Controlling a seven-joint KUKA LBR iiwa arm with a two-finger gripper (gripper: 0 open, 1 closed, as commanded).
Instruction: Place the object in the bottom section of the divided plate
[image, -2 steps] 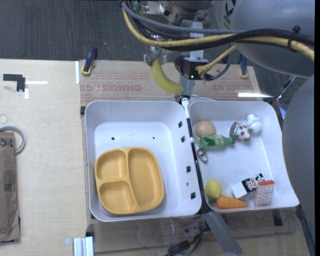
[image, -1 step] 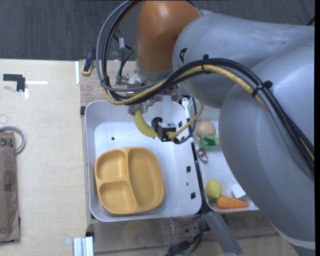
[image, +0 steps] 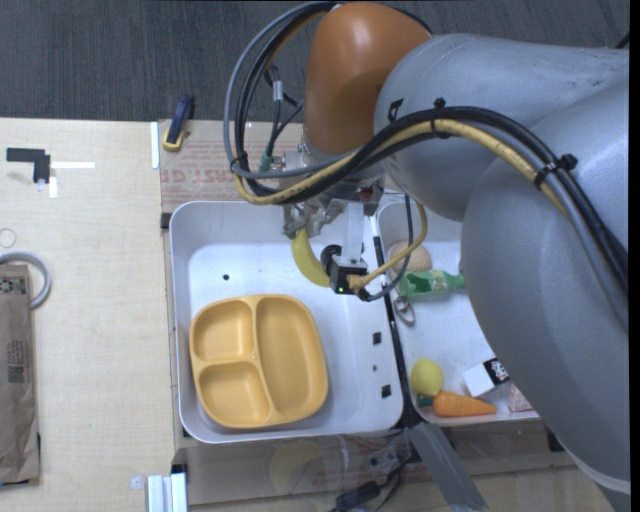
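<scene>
We see the grey arm (image: 520, 200) filling the right and far part of the scene, its orange band (image: 355, 70) above the wrist and dark and yellow cables (image: 330, 170) looping around it. Below it, two white bins sit side by side on the counter (image: 80, 260). The left bin (image: 185, 300) carries the yellow divided plate (image: 258, 358), which lies flat toward its near left side, all three sections bare. The right bin (image: 470, 320) is largely covered by the arm.

The hand (image: 322, 232) hangs over the far right part of the left bin. A banana (image: 305, 262) shows just under it, curving down toward the near side, well apart from the plate; we cannot tell whether the hand is clenched on it or released.

In the right bin we see a green packet (image: 432, 284), a yellow lemon (image: 427, 377), an orange carrot (image: 462, 405) and a small white block (image: 479, 379) near the front.
</scene>
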